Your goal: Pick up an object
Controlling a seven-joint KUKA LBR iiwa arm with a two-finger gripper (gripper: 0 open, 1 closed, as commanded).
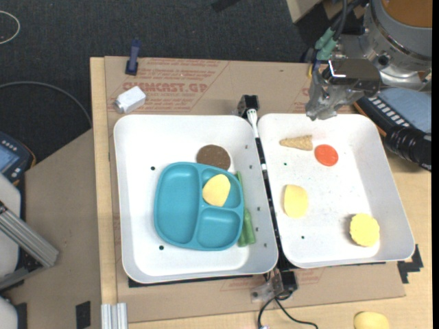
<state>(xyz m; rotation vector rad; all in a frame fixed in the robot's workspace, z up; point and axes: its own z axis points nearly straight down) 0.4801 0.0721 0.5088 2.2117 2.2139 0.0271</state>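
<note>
While the end effector hangs over the far rim of the right bin, nothing sits between its tips; whether it is released or clenched, cannot tell, too blurred and dark.

Nearest candidate: tan wedge, just beside the end effector, toward the near-left of it. Long axis runs roughly left-right across the view, pointed end to the left. Looks like a stiff, matte cone or pastry-crust shape. Judgement: the next move likely needs a short drop and a small shift left, with the grasp set across the narrow width of the wedge.

Other items in the right bin: orange disc, flat, smooth, just right of the wedge and apart from it; pale yellow slice, flat, rounded, mid-bin; yellow round piece, bumpy-edged, near the close right corner. All lie well apart from each other, so no clutter risk.

Left bin holds a teal divided tray, hard glossy plastic, with a yellow lemon-like piece in one compartment. Brown disc touches the tray's far edge; a green strip lies along its right side. These are farther from the arm.

Both bins rest on a cardboard sheet on the bench.
</note>
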